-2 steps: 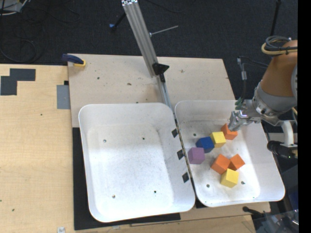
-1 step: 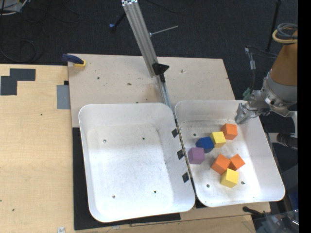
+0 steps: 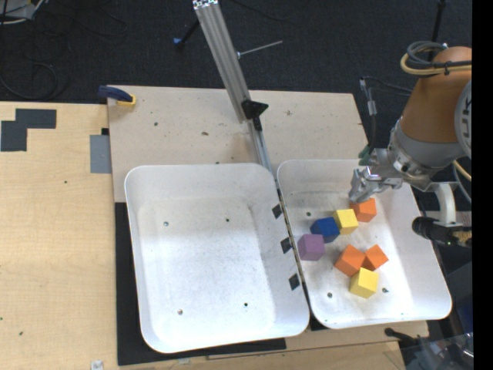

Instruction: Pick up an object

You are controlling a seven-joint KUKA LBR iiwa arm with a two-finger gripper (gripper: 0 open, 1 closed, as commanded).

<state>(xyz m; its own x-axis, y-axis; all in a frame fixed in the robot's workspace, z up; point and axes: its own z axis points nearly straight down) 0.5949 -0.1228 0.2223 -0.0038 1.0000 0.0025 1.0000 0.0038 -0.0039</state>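
The right bin [image 3: 400,307] holds several small blocks. My gripper [image 3: 360,193] hangs over the bin's upper middle, directly above and touching or nearly touching an orange block [image 3: 366,209]. A yellow block [image 3: 347,220] lies just left of that orange one, with a blue block [image 3: 325,228] beside it and a purple block [image 3: 311,246] near the bin's left wall. Lower down sit two more orange blocks [image 3: 351,260] [image 3: 376,257] and another yellow block [image 3: 364,282]. Whether the orange block is gripped cannot be made out.
The left bin [image 3: 154,206] stands beside the right one, with black clips [image 3: 286,244] along the shared wall. A slanted aluminium rail [image 3: 227,60] rises behind the bins. The arm's orange band [image 3: 431,114] looms at the right.
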